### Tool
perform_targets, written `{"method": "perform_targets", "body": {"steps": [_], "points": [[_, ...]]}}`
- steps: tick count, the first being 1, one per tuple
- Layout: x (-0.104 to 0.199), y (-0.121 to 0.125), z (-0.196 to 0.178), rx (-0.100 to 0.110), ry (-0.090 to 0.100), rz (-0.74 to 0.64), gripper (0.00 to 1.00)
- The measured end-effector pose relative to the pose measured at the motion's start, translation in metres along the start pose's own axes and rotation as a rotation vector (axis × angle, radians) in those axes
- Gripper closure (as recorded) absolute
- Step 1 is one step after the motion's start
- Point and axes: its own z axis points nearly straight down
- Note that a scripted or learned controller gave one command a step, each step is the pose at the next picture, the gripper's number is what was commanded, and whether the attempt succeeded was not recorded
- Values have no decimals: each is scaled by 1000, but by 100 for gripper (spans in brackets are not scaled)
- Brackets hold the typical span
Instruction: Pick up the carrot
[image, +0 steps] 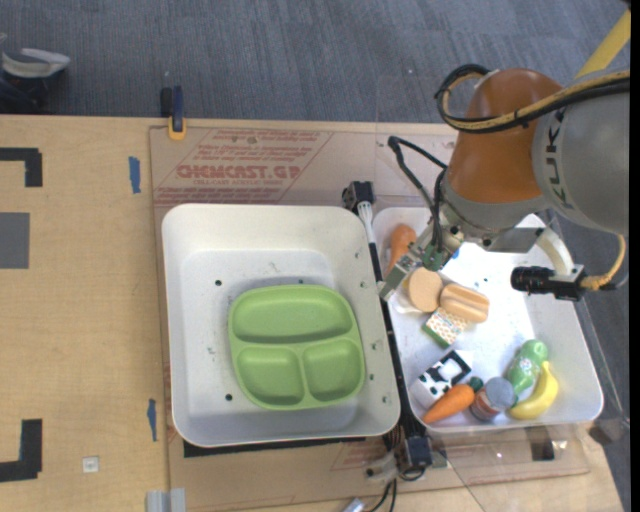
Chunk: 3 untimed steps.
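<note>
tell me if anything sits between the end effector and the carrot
The end effector is at the upper left of the right bin. The carrot lies at the bin's lower edge. Between them lie a bread roll, a small patterned block and a black-and-white cube.

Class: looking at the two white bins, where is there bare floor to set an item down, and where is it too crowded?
Free: the left bin, a bare white margin around the green tray, widest behind it. Also the right bin, a patch between the bread slices and the banana. Crowded: its near edge around the carrot, and under the arm.
</note>
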Motion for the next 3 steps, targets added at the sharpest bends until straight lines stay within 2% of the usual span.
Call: {"method": "perform_targets", "body": {"steps": [1, 2, 3], "points": [[-82, -57, 91, 9, 2, -9, 0], [-82, -51, 68, 5, -2, -18, 100], [-39, 4, -2, -10, -6, 441, 100]]}}
